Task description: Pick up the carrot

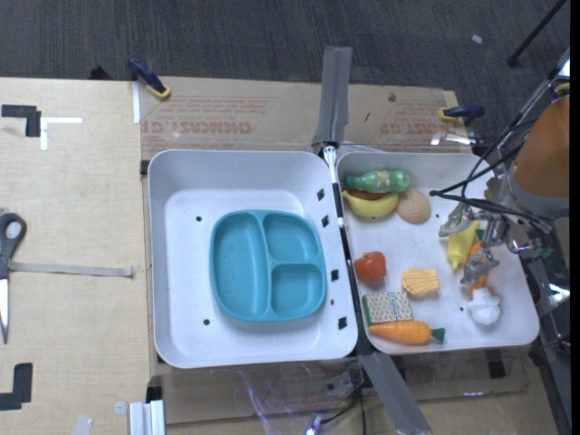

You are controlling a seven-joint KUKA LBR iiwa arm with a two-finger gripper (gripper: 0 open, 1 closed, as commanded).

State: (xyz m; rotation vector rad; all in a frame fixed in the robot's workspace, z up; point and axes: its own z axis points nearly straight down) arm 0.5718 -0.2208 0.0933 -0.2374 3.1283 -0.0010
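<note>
The carrot (401,333) lies flat along the right bin's (517,338) near wall, ungrasped; end effector (478,263) hovers nearby, state indeterminate.

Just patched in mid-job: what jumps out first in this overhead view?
The teal divided plate fills the left bin. The right bin holds a jumble of toy food, with the carrot lying near its front edge. The end effector hovers over that bin's right side, apart from the carrot.

Divided plate (268,265) in the left bin (172,243); carrot (401,332) along the right bin's (517,333) front edge.
</note>
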